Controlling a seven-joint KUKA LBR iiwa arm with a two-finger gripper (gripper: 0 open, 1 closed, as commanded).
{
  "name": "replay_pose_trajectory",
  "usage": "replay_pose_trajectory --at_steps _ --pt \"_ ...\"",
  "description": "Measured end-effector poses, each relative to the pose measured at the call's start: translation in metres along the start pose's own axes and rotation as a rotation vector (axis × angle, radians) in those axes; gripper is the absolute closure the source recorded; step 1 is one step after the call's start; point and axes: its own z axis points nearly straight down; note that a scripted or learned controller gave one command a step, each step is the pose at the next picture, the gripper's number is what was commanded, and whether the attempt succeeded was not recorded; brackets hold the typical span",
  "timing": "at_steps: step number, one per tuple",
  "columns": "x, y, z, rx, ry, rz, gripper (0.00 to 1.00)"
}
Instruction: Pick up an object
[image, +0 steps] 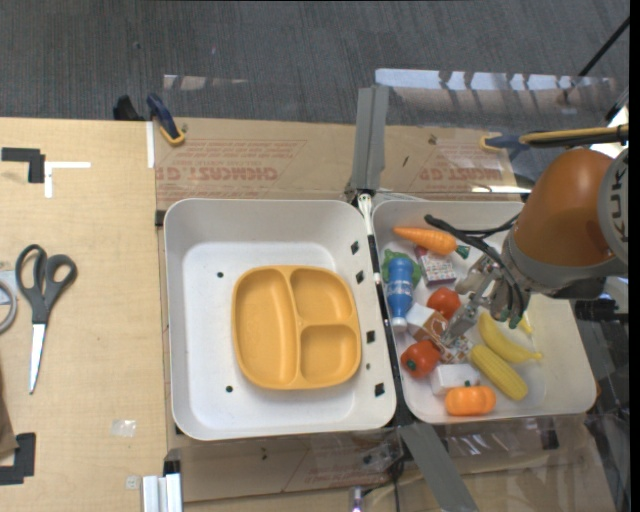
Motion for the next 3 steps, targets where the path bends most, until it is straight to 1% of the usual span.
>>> replay_pose_trajectory --at_steps 1,2,3 --pt "-0.003 -0.001 -0.014 0.002 -0.005 -0.001 1.00" --pt "-0.042 -0.074 -0.189 0.016 0.029 -0.160 1.00" --pt "-0.027 -0.092 0.000 0.013 0.027 -0.253 1.00"
